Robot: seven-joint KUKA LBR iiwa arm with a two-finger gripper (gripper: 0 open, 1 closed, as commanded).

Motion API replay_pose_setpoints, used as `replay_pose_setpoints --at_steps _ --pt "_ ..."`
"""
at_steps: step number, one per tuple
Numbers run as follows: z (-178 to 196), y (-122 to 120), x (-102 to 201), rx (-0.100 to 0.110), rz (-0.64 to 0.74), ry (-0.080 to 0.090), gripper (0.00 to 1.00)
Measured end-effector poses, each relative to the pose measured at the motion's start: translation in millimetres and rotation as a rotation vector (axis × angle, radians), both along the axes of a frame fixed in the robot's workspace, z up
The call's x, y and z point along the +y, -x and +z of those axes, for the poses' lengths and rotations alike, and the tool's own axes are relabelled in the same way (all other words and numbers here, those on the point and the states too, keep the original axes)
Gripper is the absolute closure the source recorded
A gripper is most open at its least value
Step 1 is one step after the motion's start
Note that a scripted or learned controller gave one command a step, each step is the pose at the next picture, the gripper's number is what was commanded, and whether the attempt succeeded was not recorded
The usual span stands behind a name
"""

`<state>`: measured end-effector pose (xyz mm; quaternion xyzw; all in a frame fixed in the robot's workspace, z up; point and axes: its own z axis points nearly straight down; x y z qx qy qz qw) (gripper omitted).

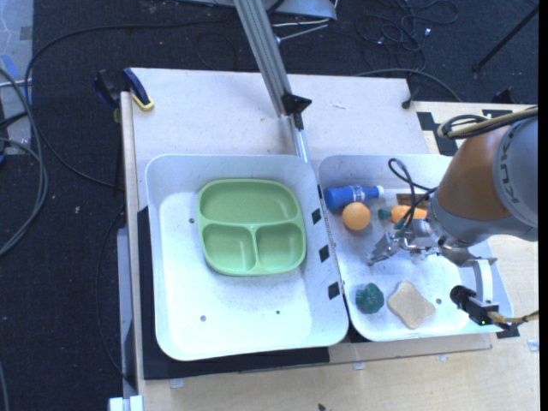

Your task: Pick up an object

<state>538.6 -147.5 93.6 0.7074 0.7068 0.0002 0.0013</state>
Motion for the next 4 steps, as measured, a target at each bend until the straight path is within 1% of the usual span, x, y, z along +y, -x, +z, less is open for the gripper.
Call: replay_pose_setpoints --at_steps 1,2,3,4 --pt "12 -1 -1 -0.004 -0.002 0.002 1.0" --pt "75 -6 2 -0.004 0.004 0.0 1.0" --pt "128 -8 2 -0.004 0.004 0.001 1.0" --pt "139 -5 52 0.0 0.008 -0.003 1.0"
